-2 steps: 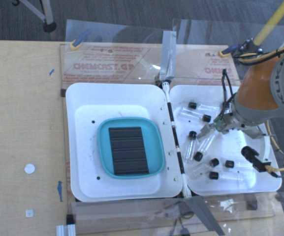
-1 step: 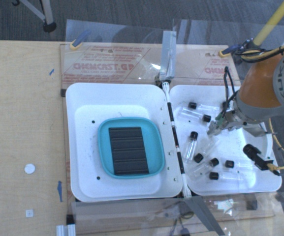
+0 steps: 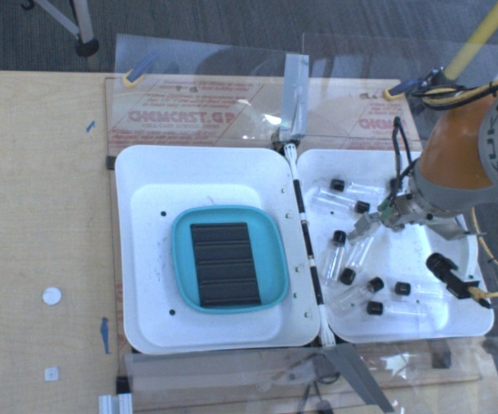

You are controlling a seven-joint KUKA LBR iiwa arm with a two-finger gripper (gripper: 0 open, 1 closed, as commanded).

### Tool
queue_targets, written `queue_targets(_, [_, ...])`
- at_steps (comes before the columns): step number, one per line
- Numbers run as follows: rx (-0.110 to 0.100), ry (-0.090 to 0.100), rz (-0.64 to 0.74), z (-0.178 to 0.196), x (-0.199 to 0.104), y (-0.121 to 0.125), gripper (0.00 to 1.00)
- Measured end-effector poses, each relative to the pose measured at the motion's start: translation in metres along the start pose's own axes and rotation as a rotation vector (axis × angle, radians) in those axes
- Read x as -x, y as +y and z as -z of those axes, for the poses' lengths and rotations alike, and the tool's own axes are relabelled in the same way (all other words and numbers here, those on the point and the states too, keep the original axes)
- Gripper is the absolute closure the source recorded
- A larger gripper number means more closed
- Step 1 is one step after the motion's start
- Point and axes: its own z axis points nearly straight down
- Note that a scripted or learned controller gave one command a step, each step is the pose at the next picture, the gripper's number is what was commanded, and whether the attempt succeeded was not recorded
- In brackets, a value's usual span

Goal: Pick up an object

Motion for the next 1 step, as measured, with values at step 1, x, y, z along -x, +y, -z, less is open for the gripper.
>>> queue_targets(1, [-0.01,0.001,0.063,-0.0213,-0.0235,0.0101,0.0])
